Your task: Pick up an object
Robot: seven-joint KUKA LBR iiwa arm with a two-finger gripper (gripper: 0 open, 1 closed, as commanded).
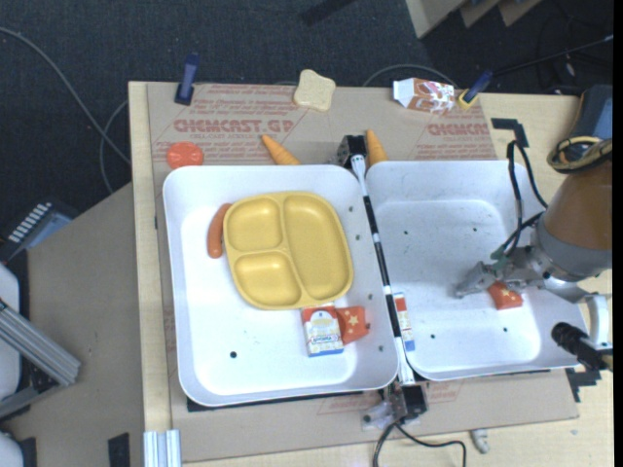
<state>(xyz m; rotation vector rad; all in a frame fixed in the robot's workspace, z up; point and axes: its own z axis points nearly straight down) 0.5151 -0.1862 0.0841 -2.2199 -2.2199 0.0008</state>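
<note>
Orange block (506, 297) apparently touching gripper (484, 278).

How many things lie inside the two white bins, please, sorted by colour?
Yellow: 1, the divided tray in the left bin.
Orange or red: 3, the sausage-shaped piece beside the tray, the small carton, and the small block in the right bin.
Total: 4
</note>
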